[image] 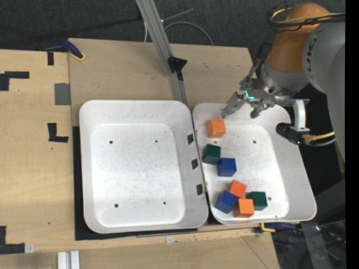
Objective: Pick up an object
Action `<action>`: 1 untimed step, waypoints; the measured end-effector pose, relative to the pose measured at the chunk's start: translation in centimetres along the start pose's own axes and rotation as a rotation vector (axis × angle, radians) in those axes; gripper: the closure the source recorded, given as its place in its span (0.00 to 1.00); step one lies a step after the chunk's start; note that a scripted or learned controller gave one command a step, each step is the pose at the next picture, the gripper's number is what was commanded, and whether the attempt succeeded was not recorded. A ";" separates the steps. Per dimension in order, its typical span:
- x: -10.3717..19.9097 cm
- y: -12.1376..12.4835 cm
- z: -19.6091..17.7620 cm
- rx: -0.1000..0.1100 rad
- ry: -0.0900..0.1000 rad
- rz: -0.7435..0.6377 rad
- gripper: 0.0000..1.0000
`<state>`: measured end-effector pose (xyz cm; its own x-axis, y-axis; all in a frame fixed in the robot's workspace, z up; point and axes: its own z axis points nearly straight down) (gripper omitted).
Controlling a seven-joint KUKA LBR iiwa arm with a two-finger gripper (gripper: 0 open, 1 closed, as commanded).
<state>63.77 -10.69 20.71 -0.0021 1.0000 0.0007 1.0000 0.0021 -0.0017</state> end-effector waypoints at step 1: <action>0.1 -0.7 6.3 0.006 -0.001 0.001 0.00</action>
<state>63.10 -10.58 14.37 -0.0011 1.0000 -0.0002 1.0000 0.0011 -0.0077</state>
